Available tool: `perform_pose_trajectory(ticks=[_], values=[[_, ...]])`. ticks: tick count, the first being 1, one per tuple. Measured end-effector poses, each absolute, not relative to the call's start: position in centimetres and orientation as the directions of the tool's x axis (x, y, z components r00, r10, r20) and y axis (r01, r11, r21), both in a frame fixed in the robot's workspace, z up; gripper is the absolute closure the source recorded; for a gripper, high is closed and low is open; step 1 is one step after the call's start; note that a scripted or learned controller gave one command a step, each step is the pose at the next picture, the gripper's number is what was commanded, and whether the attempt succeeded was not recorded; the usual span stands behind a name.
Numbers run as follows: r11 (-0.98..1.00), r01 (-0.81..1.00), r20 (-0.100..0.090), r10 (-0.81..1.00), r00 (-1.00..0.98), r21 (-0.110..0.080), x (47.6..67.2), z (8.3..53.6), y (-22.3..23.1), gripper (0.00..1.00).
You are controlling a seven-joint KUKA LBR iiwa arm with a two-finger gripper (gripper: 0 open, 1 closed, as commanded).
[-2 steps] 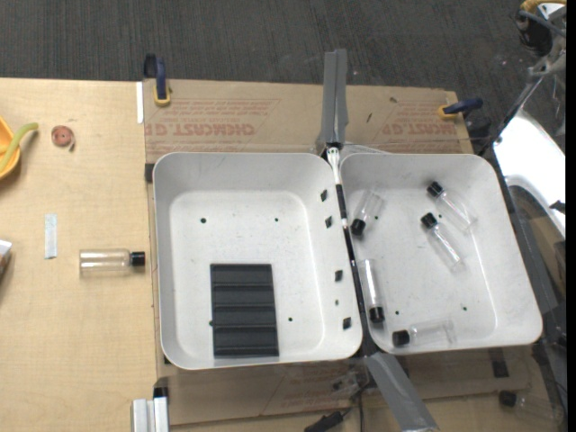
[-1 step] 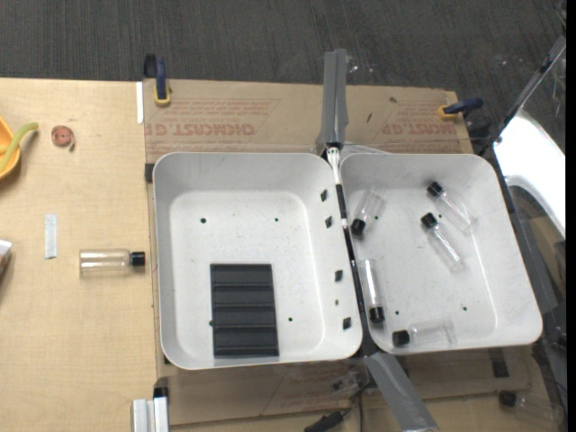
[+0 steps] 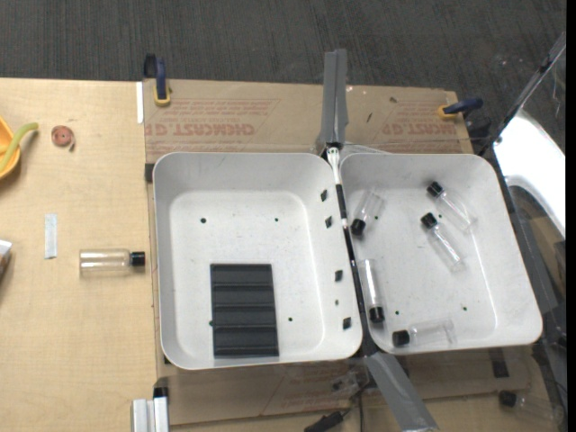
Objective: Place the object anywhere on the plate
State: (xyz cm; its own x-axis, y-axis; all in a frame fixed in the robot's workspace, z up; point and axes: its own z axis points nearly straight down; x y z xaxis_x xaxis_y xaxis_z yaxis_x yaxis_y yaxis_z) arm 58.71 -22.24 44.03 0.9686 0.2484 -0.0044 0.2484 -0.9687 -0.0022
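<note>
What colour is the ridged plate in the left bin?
Black, seen in the camera view: the ridged rectangular plate.

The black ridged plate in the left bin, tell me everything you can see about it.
The black ridged plate is a dark, matte rectangle with four raised bands running across its width. It lies flat on the floor of the left bin, in the near half, its near edge close to the bin's front wall. Nothing rests on it. The clear vials lie in the other bin.

a lab bench – two white bins (image 3: 180,241) clamped on cardboard (image 3: 270,120), clear black-capped vials (image 3: 445,241) scattered in one
</note>
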Motion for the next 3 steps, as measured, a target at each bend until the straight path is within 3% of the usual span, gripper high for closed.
perform_pose_trajectory(ticks=[1,2,3], values=[[-0.98,0.199,-0.004,0.199,0.98,-0.001,64.0,43.9,-18.2,0.0],[-0.98,0.2,-0.006,0.2,0.98,-0.002,62.5,43.9,-22.3,0.0],[-0.979,0.203,-0.004,0.203,0.979,0.0,65.4,43.3,-22.2,0.0]])
